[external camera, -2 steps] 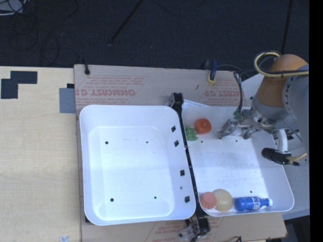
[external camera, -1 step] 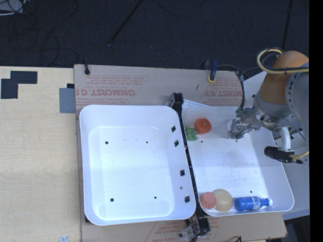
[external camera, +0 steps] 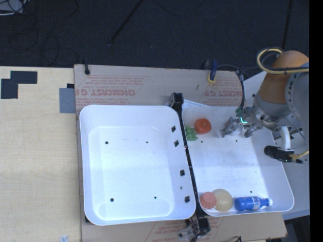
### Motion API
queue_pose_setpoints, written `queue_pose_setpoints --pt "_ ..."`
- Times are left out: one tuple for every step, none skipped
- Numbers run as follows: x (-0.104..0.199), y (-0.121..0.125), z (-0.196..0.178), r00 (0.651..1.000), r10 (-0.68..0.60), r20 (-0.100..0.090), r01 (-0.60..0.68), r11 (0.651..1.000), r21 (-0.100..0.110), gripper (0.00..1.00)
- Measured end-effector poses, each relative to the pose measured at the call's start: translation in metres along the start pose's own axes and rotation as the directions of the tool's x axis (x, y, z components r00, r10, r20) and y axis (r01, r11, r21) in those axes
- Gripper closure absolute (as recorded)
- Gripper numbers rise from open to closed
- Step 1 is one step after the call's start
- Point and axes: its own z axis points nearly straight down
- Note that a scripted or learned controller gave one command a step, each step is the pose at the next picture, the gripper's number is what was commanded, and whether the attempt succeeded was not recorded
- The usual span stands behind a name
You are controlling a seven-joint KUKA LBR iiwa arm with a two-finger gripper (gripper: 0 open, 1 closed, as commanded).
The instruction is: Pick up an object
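two white bins sit side by side on a brown board. the left bin has a bare floor with just tiny black dots. the right bin has all the things in it.

the arm comes in from 3 o'clock. its gripper is low over the right bin near the far wall, at about 1 o'clock in that bin. its fingers look a little apart, with nothing between them.

a red ball sits at 9 o'clock from the gripper, near it but not touching. it is round and orange-red. a small green thing lies just beside the ball, right against the wall between the two bins.

along the near wall, at 6 o'clock, three things sit in a row: a pink ball, a pale yellow ball touching it, and a blue bottle lying on its side with a white cap.

the middle of the right bin is open white floor, so there is lots of room there. the ball and green thing are tight to the edge.
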Motion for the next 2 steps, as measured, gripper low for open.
queue_pose_setpoints --pt "-0.0084 0.0015 0.0091 1.000 0.001 0.000 -0.001 1.000 -0.006 0.00" --pt "-0.0081 -0.0012 0.0008 1.000 0.000 -0.004 0.000 1.000 0.007 1.00"
